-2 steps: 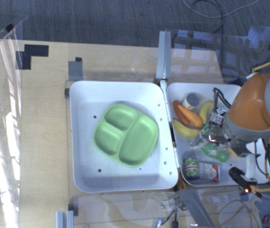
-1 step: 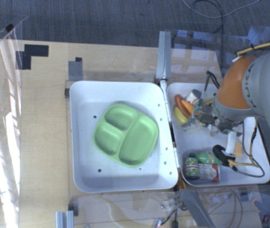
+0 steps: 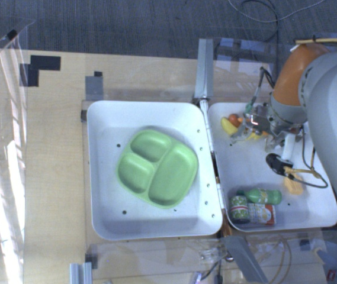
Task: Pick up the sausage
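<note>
My gripper is low over the far part of the right bin, coming down from the grey arm and its orange band. Just left of it lies a small cluster: a yellow banana-like piece with a small reddish-orange piece against it. That reddish piece may be the sausage; it is too small to tell. More yellow and orange shows right under the gripper, partly hidden by it. I see nothing clearly between the fingers.
A green divided plate lies in the left bin. Near the front of the right bin are a green bottle, a small can and a red-and-white pack. A yellow-orange chunk sits at the right.
</note>
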You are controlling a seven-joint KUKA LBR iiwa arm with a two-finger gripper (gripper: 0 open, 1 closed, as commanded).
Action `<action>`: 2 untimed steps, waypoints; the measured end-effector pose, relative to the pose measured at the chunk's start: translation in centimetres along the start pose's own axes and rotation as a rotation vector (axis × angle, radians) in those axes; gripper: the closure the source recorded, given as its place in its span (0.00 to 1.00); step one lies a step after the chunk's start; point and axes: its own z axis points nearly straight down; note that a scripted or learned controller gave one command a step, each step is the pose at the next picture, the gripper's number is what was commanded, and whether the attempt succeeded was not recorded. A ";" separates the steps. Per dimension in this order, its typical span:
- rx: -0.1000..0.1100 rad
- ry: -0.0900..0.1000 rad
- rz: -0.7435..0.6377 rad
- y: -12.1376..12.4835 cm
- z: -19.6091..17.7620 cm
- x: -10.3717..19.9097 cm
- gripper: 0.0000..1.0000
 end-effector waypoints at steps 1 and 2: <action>-0.037 -0.006 -0.167 -0.6 -0.2 -2.2 0.00; -0.053 -0.015 -0.359 2.9 -19.7 -7.4 0.00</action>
